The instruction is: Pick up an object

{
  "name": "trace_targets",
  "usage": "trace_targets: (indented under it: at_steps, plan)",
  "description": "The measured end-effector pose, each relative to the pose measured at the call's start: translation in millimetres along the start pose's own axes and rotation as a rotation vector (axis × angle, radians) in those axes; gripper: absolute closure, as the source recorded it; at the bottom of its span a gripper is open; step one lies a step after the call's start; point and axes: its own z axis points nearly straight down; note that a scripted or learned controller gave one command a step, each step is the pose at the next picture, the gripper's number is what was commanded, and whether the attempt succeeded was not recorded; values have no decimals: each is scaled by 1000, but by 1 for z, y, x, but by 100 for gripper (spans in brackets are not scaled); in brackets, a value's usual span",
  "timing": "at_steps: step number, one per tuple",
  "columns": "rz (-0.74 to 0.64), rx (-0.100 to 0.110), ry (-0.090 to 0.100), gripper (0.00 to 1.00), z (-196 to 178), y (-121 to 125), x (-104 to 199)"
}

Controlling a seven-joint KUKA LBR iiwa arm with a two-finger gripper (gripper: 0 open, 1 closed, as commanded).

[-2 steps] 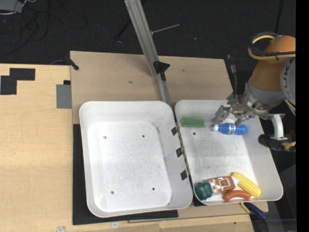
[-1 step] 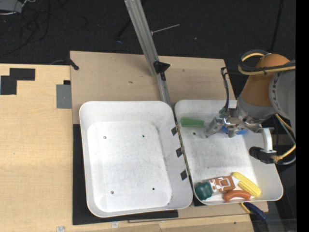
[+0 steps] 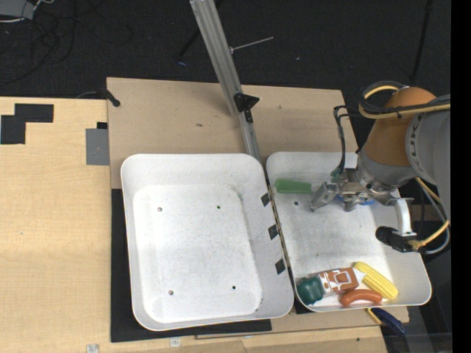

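In the right bin [image 3: 331, 234], a flat green block [image 3: 293, 187] lies near the far left corner. My gripper [image 3: 321, 195] hangs low over the bin's far part, just right of the green block, its fingers pointing left. Nothing shows between them. A yellow corn cob [image 3: 376, 280], an orange-red piece [image 3: 360, 297], a small white and brown box [image 3: 338, 279] and a dark green object [image 3: 310, 290] crowd the bin's near edge.
The left bin [image 3: 195, 237] sits beside the right one, joined by black clips [image 3: 273, 231]. A slanted metal rail [image 3: 223, 65] rises behind the bins. Cables [image 3: 423, 230] loop by the arm at the right.
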Motion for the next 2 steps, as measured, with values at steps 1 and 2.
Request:
trace_targets:
  at_steps: [1,2]
  plan:
    - [3,-1,0,100,-11,0,-1]
    - [3,-7,-1,100,-58,-6,4]
